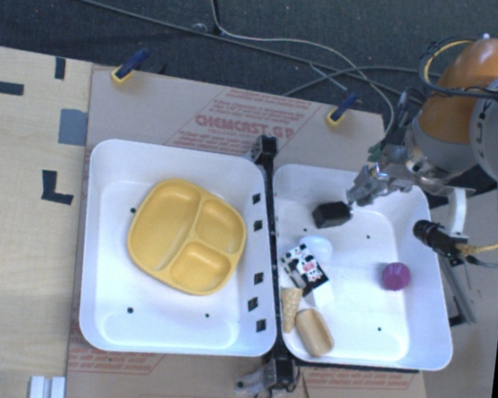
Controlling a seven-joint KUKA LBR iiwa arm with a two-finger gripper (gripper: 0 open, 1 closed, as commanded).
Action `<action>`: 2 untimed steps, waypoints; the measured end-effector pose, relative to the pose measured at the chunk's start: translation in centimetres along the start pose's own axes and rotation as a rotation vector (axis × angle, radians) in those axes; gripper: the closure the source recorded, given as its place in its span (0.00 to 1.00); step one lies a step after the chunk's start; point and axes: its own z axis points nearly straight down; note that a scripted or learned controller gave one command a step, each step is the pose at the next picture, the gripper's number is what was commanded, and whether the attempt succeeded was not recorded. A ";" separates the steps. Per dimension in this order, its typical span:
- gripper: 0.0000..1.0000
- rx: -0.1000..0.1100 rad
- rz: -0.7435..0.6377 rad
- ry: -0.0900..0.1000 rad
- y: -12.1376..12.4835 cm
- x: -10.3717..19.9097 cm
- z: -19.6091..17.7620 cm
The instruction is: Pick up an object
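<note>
Your pincer (365, 186) hangs over the right bin's (411, 344) far side; you cannot tell how it is set. The black block (330, 214) lies just below-left of it, apart. Further toward you sit the purple ball (395, 276), cow-print toy (304, 268) and bread roll (314, 331)

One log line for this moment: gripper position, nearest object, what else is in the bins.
gripper: above right bin, far side | nearest: black block | right bin: purple ball, bread roll | left bin: yellow tray
</note>
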 end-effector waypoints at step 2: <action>1.00 0.005 -0.005 0.003 -0.1 5.2 -5.4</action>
